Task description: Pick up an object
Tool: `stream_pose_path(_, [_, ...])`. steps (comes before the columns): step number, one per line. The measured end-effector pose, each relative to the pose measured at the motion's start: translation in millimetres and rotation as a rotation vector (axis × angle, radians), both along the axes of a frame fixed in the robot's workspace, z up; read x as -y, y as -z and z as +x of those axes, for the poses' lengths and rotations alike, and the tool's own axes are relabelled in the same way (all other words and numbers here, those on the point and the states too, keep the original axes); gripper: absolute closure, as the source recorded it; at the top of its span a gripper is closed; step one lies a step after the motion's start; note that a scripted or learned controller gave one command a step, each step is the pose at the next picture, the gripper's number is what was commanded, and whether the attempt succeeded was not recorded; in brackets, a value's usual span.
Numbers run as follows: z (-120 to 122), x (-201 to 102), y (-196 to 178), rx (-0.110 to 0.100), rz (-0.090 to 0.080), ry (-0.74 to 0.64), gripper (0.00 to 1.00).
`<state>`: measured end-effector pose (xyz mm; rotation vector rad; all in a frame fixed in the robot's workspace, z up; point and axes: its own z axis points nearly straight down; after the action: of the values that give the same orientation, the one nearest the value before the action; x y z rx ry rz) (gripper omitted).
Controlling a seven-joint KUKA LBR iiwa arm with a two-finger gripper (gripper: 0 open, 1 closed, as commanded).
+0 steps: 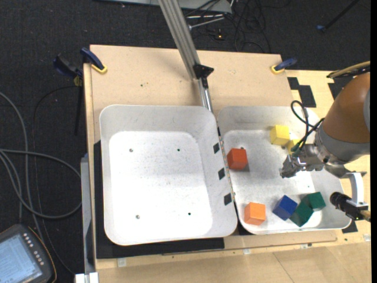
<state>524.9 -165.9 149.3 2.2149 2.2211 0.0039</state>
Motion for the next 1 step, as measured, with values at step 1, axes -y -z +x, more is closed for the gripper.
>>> stream_pose_path(1, [6.5,-5.0,-61.6,0.003,-0.001,-0.001,1.0])
